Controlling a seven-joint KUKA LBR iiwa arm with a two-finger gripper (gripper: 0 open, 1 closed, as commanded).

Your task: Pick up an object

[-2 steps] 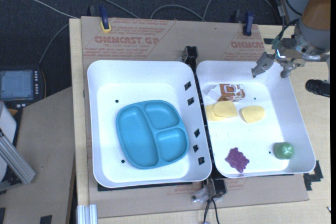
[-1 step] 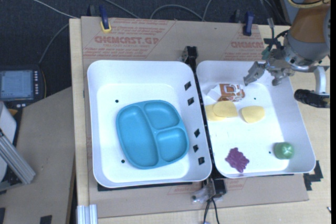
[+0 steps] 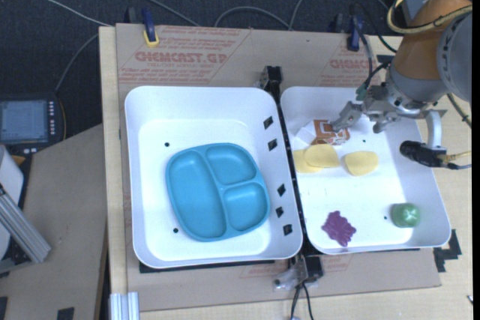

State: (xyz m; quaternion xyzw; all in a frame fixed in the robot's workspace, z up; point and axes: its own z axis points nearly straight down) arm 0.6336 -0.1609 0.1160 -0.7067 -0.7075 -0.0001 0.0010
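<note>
The right bin (image 3: 427, 183) holds a brown and white packet (image 3: 328, 133) at its far left, and two yellow pieces (image 3: 321, 157) (image 3: 361, 162) side by side just below it. A purple lump (image 3: 339, 227) and a green ball (image 3: 406, 215) lie near the front wall. My gripper (image 3: 362, 121) hangs over the bin's far part, just right of the packet. It is open, its left finger (image 3: 347, 116) points toward the packet, and nothing is between the fingers.
A blue sectioned plate (image 3: 217, 189) lies in the left bin (image 3: 150, 131). A black divider with clips (image 3: 279, 154) runs between the bins. Cables and blue clamps (image 3: 150, 32) sit at the bench's far edge, and a small monitor (image 3: 26, 120) stands at the left.
</note>
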